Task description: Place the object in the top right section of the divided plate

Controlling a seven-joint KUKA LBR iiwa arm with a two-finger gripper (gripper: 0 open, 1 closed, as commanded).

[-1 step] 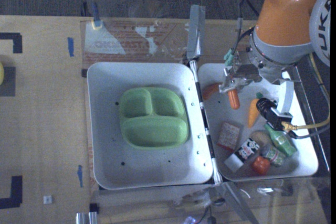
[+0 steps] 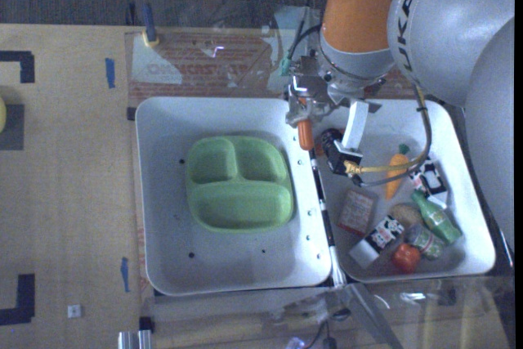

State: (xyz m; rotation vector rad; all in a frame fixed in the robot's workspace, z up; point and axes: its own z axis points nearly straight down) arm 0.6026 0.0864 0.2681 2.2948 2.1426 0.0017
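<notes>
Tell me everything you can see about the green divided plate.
The green divided plate looks like matte plastic, rounded at the corners. Raised ridges split it into two small sections at the far side and one wide section at the near side. It lies flat near the middle of the left white bin, and all three sections hold nothing.

— From where is the scene viewed?

— One fixed camera is set above the bench (image 2: 65,176) and is aimed downward at a slant. The floor is seen along the top edge, so the far side of the bench lies at the top.

— How near is it set?

— Moderately near. Both white bins are taken in: the left bin (image 2: 155,257) is seen whole, the right bin (image 2: 482,249) nearly so.

— And the arm?

— The arm (image 2: 425,4) is seen entering from the right, large in the upper right corner. The gripper (image 2: 304,123) is seen near centre; the left bin lies to the left of its jaws.
</notes>
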